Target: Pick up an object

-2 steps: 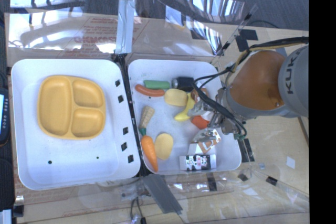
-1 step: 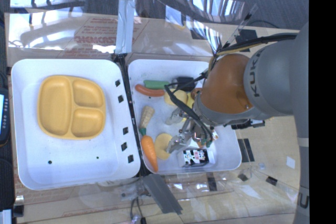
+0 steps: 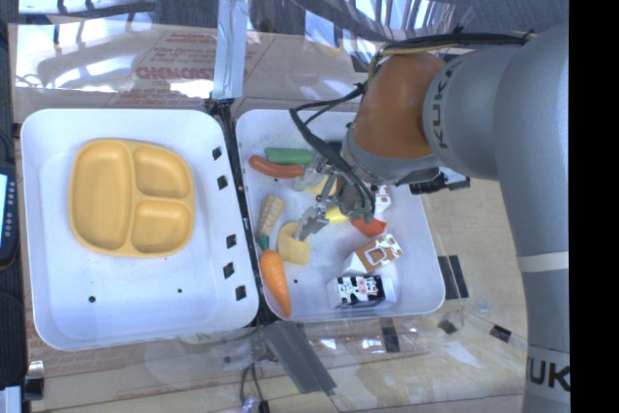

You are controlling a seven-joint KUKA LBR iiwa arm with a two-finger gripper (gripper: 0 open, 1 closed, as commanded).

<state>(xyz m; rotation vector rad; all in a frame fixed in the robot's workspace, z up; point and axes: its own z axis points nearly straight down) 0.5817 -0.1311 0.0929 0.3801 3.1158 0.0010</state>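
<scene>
1. The orange plastic carrot (image 3: 275, 282) lies in the right white bin (image 3: 426, 251), near its left wall, long axis running up-down, tip toward the near rim.
2. The claw (image 3: 324, 211) hovers above the pale yellow cheese wedge (image 3: 294, 243); its spread is hard to tell.
3. The grey arm (image 3: 464, 116) hides the bin's far right corner.
</scene>
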